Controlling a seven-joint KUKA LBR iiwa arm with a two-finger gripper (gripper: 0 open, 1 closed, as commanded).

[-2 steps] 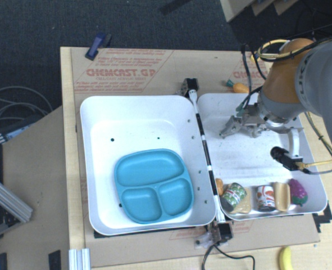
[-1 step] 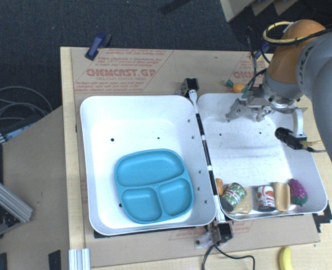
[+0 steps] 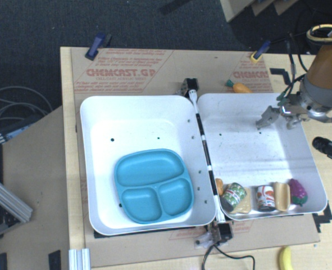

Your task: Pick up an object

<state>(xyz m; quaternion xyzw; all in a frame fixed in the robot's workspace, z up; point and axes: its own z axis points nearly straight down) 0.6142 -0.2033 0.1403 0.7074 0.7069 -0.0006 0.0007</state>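
Hovering over the right bin, far corner.
Hand spread, holding nothing; cans crowd the near edge, so a grab could slip.

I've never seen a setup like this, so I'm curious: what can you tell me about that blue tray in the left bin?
The blue tray is a light blue divided plate, plastic by its look, with rounded corners and three hollows: one wide one at the far side, two smaller ones nearer the camera. It lies flat, right way up and a bit askew, on the floor of the left bin, toward its near right corner. Nothing lies in it.
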